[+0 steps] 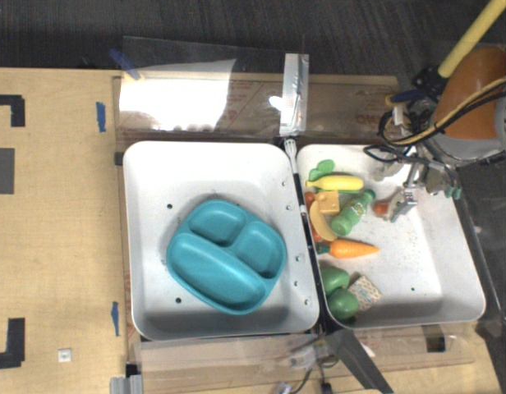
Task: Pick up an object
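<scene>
At the right bin's (450, 302) upper right, the gripper (403, 206) hangs near a toy carrot (352, 250); its grip state cannot be told.

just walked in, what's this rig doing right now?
A KUKA arm is reaching from the right into the right bin, with its gripper low near the bin's upper middle. Nothing is visibly held. The toy food lies piled along that bin's left side: a yellow banana, a green bottle, a carrot and green pieces below. A small reddish item lies just left of the gripper. The left bin holds a teal divided plate. So, a pick attempt is underway.
</scene>
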Controlling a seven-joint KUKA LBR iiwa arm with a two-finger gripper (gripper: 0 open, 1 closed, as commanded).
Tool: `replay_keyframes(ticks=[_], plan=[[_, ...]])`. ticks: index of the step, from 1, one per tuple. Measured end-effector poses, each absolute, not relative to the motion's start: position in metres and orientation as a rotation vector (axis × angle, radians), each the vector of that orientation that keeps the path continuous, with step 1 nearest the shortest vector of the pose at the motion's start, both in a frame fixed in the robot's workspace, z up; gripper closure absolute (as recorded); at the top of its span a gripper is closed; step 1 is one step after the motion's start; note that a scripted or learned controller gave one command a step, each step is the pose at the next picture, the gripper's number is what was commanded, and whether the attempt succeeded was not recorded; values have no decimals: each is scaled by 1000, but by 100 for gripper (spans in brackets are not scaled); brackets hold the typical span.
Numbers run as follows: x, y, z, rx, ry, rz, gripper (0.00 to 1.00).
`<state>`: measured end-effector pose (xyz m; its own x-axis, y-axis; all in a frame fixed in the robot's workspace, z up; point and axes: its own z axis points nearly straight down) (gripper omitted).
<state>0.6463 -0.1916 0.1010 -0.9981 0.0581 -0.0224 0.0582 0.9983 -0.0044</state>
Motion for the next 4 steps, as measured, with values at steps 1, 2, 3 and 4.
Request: replay_keyframes(ticks=[1, 2, 3, 4], plan=[[652, -127, 88, 5, 3133, 0, 0], [585, -115, 91, 109, 3135, 1, 0], [572, -107, 90, -111, 3123, -7, 0], [574, -126, 89, -111, 3123, -2, 0]])
